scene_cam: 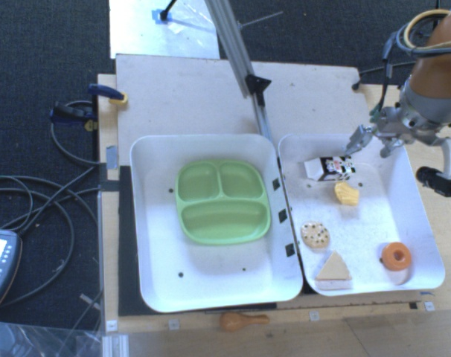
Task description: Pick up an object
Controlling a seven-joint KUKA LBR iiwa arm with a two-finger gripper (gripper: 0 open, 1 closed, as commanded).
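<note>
The right bin (419, 199) holds several small items: a black-and-white patterned carton (331, 168) near its back, a yellow lump (347, 193) just in front of that, a round cookie (315, 235), a triangular sandwich wedge (334, 268) and an orange ring (396, 256) at the front right. My gripper (373, 144) hovers over the bin's back edge, a little right of and behind the carton. It is open, with nothing between its fingers (357, 138).
The left bin (147, 229) carries a green divided plate (222, 201). A slanted metal pole (237, 47) runs down to the gap between the bins. A tan object (244, 320) lies on the bench in front of the bins. Cables and a clamp (84, 110) sit at the left.
</note>
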